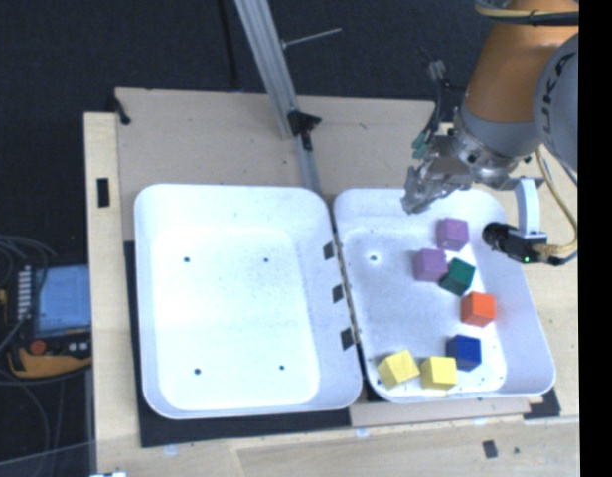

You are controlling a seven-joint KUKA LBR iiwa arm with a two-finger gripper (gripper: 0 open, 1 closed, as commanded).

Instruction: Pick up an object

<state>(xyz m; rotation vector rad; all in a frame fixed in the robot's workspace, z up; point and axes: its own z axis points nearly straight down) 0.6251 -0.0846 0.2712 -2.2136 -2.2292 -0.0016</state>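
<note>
My gripper hangs over the far edge of the right bin, up and to the left of the blocks. Two purple blocks lie just below and right of it, a short gap away. A green block sits beside the lower purple one, with an orange block and a blue block further toward the front. Two yellow blocks rest at the bin's front edge. Nothing shows between the fingertips.
The left bin lies beside the right one, with small clips along the seam between them. A slanted metal pole rises behind the bins. A blue device and cables sit off the bench at the left.
</note>
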